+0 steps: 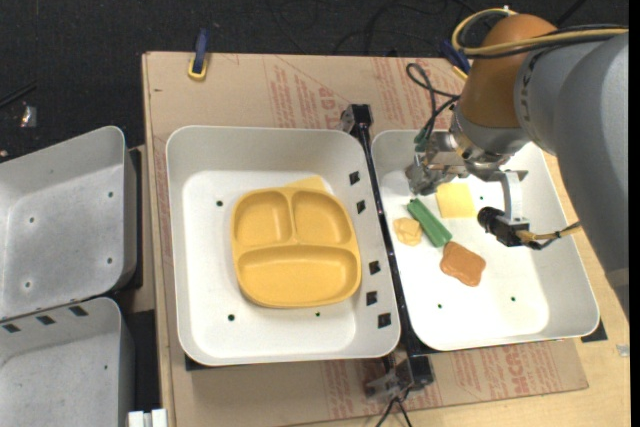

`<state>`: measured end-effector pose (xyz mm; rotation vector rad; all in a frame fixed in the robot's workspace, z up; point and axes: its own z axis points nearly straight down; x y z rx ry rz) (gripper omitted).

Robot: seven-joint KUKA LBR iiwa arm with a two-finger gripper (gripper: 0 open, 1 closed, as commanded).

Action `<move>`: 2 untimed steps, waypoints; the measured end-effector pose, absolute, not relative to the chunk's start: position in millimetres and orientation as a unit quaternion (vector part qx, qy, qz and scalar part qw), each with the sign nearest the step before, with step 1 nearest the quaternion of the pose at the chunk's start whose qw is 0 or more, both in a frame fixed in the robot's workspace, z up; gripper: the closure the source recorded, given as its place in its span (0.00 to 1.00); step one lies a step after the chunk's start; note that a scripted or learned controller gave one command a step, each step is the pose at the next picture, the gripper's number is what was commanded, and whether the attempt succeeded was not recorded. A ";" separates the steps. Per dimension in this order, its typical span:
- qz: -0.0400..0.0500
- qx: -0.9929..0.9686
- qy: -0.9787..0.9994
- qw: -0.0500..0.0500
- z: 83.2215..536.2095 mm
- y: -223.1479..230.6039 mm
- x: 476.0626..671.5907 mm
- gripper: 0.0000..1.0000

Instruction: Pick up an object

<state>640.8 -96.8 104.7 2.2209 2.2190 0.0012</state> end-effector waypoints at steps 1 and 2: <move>0.002 0.707 0.708 0.003 168.2 -95.0 638.6 1.00; 0.002 0.706 0.708 0.003 212.3 -96.3 643.9 1.00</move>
